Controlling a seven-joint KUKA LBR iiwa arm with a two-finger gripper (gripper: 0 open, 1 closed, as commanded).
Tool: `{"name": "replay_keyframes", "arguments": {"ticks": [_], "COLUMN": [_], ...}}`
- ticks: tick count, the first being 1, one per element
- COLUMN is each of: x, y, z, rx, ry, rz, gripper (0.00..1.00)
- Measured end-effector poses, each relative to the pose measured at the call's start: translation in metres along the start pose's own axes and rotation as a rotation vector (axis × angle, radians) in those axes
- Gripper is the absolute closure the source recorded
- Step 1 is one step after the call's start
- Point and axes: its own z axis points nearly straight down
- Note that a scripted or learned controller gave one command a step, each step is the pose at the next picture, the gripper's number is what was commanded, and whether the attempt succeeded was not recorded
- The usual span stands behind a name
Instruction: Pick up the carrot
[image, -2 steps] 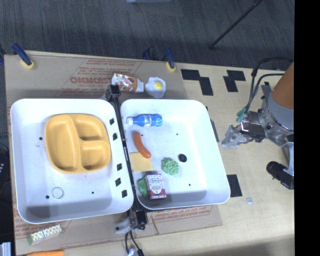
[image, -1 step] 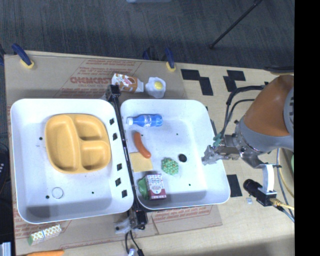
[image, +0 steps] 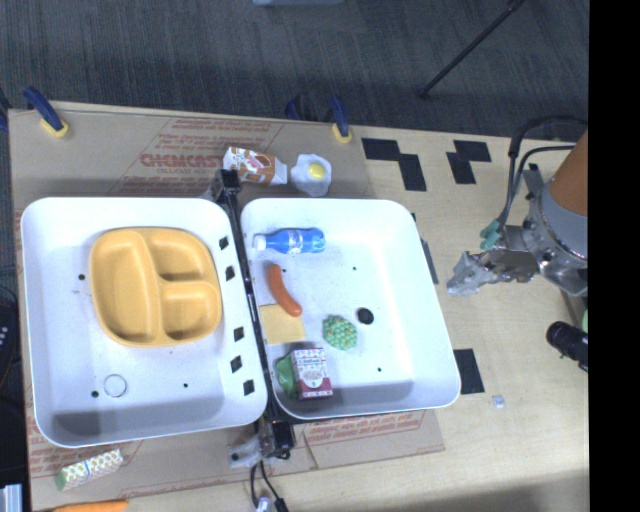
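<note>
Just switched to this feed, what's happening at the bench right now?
The arm is trying for the carrot, which lies untouched near the left wall of the right bin, beside a blue bottle, a cheese slice, a green ball and a small carton. The gripper hangs outside that bin, off its right edge, holding nothing. The left bin holds a yellow divided tray. No grasp has begun.
</note>
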Motion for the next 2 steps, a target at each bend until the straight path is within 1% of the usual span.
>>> {"name": "replay_keyframes", "arguments": {"ticks": [1,2], "x": [0.002,-0.002], "y": [0.0,0.001], "z": [-0.056,0.064], "rx": [-0.001,0.003], "ry": [0.0,0.002], "rz": [-0.194,-0.309], "gripper": [1.0,1.0]}}
